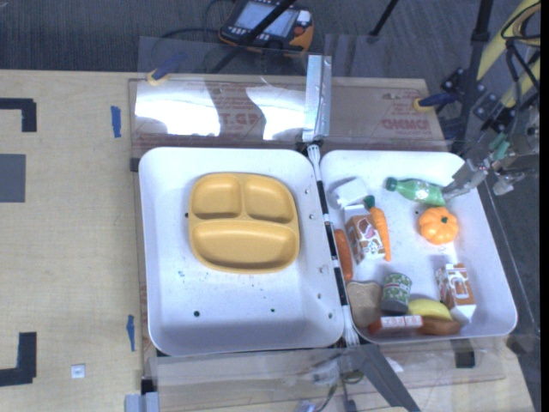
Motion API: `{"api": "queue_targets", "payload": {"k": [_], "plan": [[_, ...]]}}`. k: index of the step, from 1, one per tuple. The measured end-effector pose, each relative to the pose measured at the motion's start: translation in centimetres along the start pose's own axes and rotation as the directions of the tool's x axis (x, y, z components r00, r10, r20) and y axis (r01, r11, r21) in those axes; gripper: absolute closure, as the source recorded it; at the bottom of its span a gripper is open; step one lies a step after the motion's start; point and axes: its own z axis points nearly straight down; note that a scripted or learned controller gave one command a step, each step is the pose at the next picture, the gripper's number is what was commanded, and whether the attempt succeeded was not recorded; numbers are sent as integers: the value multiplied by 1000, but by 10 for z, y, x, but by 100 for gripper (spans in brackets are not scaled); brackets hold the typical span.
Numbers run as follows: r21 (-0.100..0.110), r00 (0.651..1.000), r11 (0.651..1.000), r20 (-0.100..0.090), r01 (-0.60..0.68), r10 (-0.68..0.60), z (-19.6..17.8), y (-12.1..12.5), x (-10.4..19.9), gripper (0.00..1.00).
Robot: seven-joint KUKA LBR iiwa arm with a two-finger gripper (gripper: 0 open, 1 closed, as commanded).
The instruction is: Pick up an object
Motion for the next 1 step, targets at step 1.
{"api": "queue_targets", "payload": {"k": [1], "plan": [[3, 997, 997, -2, 72, -72, 105, 15, -7, 0]]}}
